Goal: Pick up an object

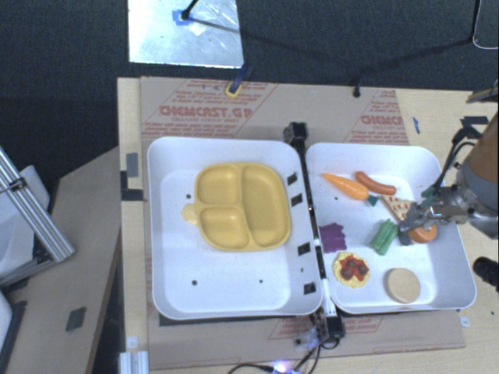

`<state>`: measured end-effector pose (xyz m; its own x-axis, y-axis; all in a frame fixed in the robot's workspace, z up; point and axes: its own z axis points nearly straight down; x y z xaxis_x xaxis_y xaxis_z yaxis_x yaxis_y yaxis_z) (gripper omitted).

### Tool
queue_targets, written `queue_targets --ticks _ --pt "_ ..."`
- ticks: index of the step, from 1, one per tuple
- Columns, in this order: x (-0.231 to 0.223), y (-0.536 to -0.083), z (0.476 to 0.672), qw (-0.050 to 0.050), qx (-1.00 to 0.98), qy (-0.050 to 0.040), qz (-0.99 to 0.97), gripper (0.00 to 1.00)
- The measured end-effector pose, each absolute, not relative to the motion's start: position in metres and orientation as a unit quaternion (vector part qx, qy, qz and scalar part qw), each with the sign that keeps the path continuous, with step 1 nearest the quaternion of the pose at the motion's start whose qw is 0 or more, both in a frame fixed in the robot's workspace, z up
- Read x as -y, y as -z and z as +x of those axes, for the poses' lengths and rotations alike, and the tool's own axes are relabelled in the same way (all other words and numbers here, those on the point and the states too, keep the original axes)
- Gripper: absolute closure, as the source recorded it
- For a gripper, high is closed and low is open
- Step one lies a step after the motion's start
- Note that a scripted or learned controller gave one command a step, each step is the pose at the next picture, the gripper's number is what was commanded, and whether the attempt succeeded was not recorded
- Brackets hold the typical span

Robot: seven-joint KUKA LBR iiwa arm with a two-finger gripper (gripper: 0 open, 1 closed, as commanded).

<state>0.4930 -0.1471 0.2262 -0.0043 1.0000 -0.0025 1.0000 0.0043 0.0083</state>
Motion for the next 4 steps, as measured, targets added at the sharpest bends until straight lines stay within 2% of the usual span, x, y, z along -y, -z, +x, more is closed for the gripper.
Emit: queue_targets --ticks 1,2,4 --pt "0.093 -0.235 0.489 0.0 -0.711 -0.0018 0.704 1.0" --pt "0.041 -0.223 0.494 -0.001 -0.71 -0.0012 0.704 1.0" --pt "-0.075 -0.237 0.493 0.0 -0.711 -0.0017 0.703 1.0"
